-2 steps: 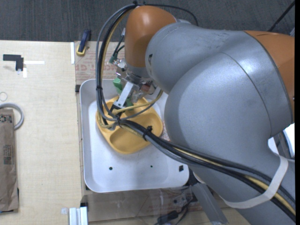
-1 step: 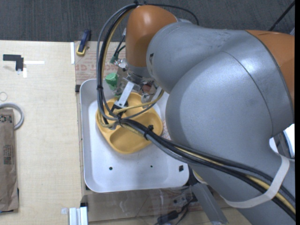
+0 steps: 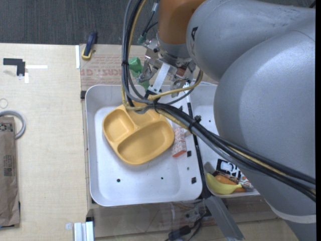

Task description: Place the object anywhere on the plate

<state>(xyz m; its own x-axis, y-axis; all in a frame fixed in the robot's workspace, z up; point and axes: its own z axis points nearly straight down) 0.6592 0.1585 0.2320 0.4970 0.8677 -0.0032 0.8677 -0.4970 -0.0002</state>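
pale wood bench (image 3: 40,134) runs under everything, with dark floor along the far edge and two shallow white bins sitting side by side on it. left bin (image 3: 135,185) holds a yellow divided plate (image 3: 136,134), tilted a little, lying in the far half of the bin. just beside the plate's right rim lies a small packet with red print (image 3: 179,143), touching or nearly touching it, close to the wall between the bins. that looks like the task's object, though it could also be something in the right bin (image 3: 228,192), where a yellow banana-like shape (image 3: 220,184) and some orange and printed items show under the arm.

the gripper (image 3: 159,79) hangs over the far rim of the left bin, beyond the plate. i cannot tell how far its fingers are spread, and nothing can be seen held in it; cables and the wrist hide the tips.

what could go wrong: the packet is thin and flat and lies against the plate, so a descent could catch the plate rim and tip or shove the plate instead. the black cable loop (image 3: 165,112) droops across the plate's far side and could drag on it. the bulky grey arm (image 3: 261,84) covers most of the right bin, hiding what is there.

off to the left lie a brown paper bag (image 3: 9,174) and a blue-and-yellow tool (image 3: 90,45) on the far side.
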